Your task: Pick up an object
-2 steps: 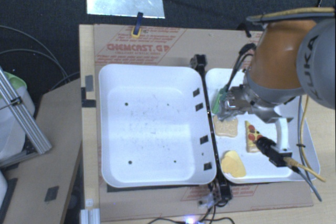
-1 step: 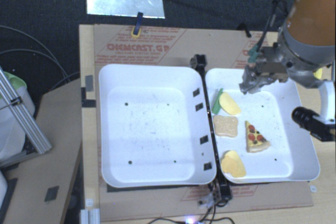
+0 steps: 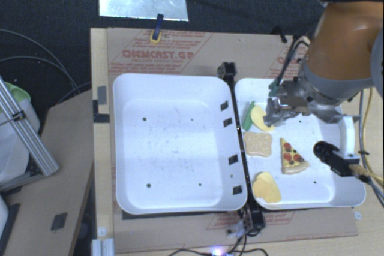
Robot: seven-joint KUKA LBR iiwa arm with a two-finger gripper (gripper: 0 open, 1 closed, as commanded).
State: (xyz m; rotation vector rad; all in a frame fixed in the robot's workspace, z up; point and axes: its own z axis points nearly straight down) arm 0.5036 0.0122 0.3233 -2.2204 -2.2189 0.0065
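Observation:
The right bin [image 3: 336, 192] holds several toy foods. A slice of toast [image 3: 258, 144] lies near its left wall, a pizza slice [image 3: 292, 157] sits to the right of it, and a yellow chip-shaped piece [image 3: 267, 187] lies at the front. A yellow piece [image 3: 259, 119] and a green strip [image 3: 247, 116] lie at the back left. My gripper [image 3: 274, 116] hangs over the yellow piece at the back left, its tips down close to it. Nothing shows between the fingers, and their spacing is hidden by the wrist.
The left bin [image 3: 174, 141] stands beside the right one, with a black divider rail [image 3: 237, 141] between them. Cardboard [image 3: 162, 54] lies under both bins. The grey and orange arm [image 3: 348, 39] covers the back right of the right bin.

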